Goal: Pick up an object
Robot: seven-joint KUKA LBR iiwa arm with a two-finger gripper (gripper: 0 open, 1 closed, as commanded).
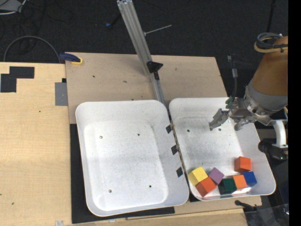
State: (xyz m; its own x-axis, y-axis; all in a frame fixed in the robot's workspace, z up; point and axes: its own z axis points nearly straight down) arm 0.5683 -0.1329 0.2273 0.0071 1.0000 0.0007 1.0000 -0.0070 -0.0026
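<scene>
Pincer (229,121) hangs blurred above right bin (202,111), grip unreadable.

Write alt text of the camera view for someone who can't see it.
A robot arm's claw hangs above the right white bin, away from the colored blocks clustered at its near edge: yellow, purple, green, blue and several orange-red. Beside it sits the left white bin.

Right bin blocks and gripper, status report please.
Gripper above the right white bin, nothing held. Small coloured blocks clustered at near edge, orange-red cube closest to arm. Path down clear.
</scene>
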